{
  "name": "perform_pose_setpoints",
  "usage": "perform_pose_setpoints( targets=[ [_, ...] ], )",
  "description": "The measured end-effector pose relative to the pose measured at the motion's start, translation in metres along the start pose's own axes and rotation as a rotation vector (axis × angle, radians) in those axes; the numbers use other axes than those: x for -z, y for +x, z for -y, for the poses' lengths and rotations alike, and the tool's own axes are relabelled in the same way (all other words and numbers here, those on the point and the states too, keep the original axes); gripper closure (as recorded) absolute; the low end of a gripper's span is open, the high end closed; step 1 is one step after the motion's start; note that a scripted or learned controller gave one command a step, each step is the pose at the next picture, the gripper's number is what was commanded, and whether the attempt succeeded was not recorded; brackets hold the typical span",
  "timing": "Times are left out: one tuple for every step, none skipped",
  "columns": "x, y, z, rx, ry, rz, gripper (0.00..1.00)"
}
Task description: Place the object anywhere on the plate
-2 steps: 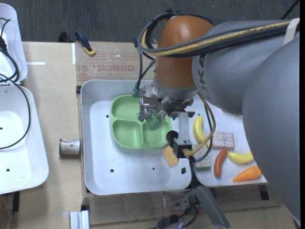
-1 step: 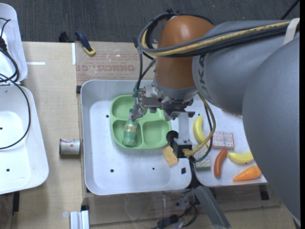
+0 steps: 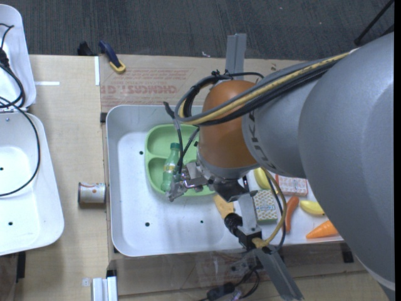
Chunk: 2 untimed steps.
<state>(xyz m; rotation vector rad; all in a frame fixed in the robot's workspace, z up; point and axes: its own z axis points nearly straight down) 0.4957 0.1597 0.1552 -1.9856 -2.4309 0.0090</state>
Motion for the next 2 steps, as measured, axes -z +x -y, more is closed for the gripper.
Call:
perform_pose_setpoints(
  targets=[
    [0.101, -0.083, 0.004, -0.386, -0.004, 0.0, 0.0],
    [0.21, -0.11, -0.04, -0.284, -0.004, 0.001, 0.0]
  ],
)
